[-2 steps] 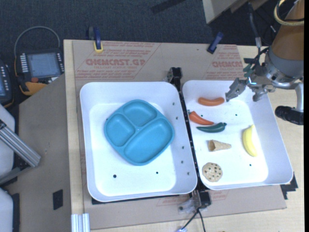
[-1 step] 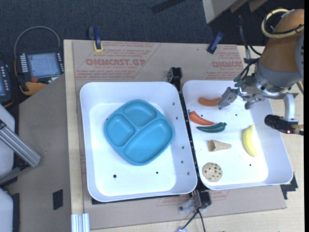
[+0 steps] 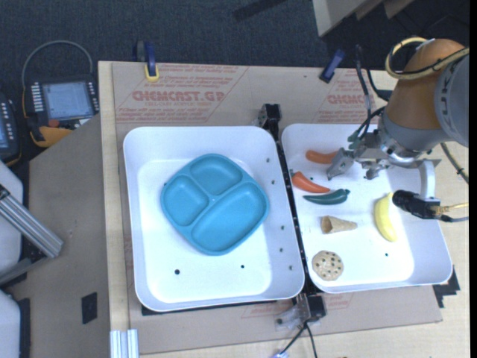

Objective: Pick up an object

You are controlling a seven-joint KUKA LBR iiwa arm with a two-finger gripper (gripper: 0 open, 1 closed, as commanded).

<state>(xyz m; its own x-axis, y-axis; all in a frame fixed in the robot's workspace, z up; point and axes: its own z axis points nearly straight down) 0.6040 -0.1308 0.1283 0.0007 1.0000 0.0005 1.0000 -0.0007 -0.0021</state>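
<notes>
My gripper (image 3: 355,169) hovers over the back part of the right bin (image 3: 425,271), open, with nothing between its fingers. Just left of it lies an orange sausage-shaped piece (image 3: 321,156). Nearer the front of that are a red-orange chili (image 3: 304,183) and a dark green pepper (image 3: 328,196). Toward the front of the bin sit a tan wedge (image 3: 338,224) and a round speckled cookie (image 3: 327,265). A yellow banana (image 3: 384,218) rests to the right, in front of the gripper.
The left bin (image 3: 149,274) holds a blue divided plate (image 3: 215,203) tilted at its middle. The rim between the two bins (image 3: 289,200) runs just left of the chili. The arm's grey and orange wrist (image 3: 421,95) hangs over the right bin's back edge.
</notes>
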